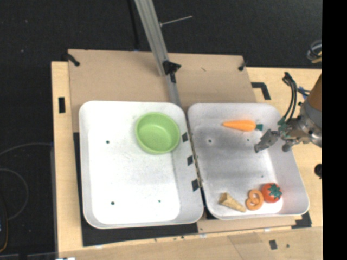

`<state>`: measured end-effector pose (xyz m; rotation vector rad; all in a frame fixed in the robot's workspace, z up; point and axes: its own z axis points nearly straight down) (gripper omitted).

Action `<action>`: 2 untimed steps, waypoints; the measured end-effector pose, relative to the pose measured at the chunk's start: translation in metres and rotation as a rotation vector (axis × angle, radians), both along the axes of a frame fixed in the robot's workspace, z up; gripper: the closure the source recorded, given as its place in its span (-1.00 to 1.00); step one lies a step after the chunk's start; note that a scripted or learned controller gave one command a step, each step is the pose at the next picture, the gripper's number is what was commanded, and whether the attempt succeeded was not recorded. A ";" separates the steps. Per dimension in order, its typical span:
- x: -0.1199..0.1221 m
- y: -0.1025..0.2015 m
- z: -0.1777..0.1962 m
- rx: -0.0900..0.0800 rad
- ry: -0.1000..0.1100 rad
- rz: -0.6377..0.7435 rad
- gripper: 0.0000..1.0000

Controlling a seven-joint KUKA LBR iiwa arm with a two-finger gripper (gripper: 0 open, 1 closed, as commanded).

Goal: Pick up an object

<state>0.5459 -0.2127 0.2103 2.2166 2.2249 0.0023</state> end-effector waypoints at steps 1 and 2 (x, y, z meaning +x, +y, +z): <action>0.000 0.000 0.000 0.000 0.000 0.000 -1.00; 0.004 -0.003 -0.043 -0.002 0.005 -0.004 -1.00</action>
